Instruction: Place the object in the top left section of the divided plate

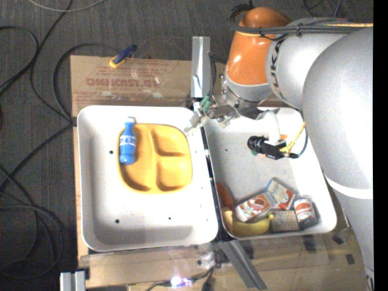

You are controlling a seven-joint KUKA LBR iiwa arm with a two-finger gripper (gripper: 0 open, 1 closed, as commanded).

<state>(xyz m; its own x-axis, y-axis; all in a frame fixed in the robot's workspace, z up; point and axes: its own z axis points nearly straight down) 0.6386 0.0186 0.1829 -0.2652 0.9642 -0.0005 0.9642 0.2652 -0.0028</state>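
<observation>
The yellow plate (159,157) looks like smooth, matt plastic; the blue bottle (127,141) glossy plastic. Both white bins (103,223) look smooth, and the arm's shell (339,90) is glossy.

Brown bench top (97,80) bearing two white bins (103,223) (242,162) and a blue-yellow marker (122,55).

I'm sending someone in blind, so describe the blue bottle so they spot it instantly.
Find the left white bin, which holds a yellow divided plate. The blue bottle lies along that plate's left edge. It is the one blue thing there, small, with a white label.
</observation>
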